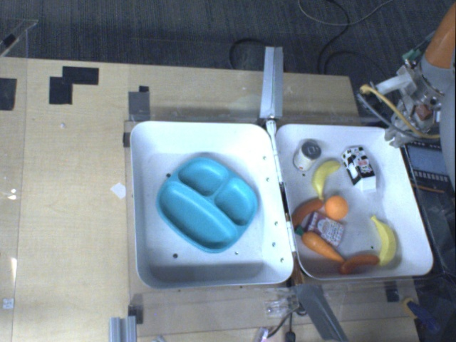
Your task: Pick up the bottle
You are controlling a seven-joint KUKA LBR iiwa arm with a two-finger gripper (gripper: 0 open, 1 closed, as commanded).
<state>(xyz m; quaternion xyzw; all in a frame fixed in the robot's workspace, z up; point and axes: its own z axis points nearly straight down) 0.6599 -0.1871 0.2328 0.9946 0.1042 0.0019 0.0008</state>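
Fingers [397,132] hang by the bin [412,191] with two bananas [324,175], one orange [336,207]

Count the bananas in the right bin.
2. One banana lies near the bin's middle, above the orange; the other banana lies by the right wall. More may be hidden.

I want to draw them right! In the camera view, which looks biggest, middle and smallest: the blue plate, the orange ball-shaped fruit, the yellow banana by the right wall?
1. Blue divided plastic plate, by far the largest.
2. Curved yellow banana.
3. Round orange fruit, smallest.
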